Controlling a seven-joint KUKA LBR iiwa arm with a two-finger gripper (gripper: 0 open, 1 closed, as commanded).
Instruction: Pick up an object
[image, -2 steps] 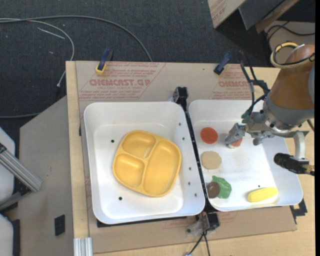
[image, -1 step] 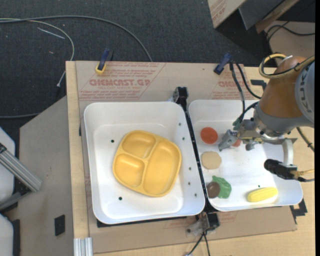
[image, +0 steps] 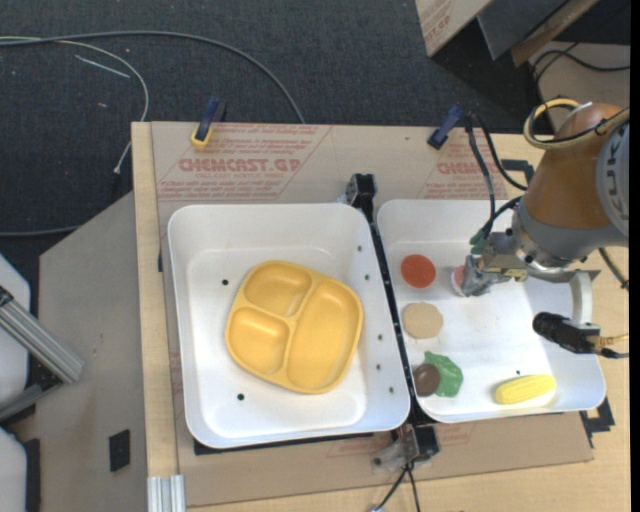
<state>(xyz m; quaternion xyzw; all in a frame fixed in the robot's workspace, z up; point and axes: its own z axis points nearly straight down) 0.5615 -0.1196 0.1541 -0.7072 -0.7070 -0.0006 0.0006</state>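
Camera view, fingers (image: 470, 281) in right bin (image: 500, 225), spread unclear, red disc (image: 418, 270) just beside, apart.

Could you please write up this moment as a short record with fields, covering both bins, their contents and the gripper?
left bin: holds a yellow divided plate
right bin: red round piece, tan round piece, green piece touching a brown piece, yellow corn
gripper: low over the right bin, just right of the red round piece
held: nothing visibly between the fingers
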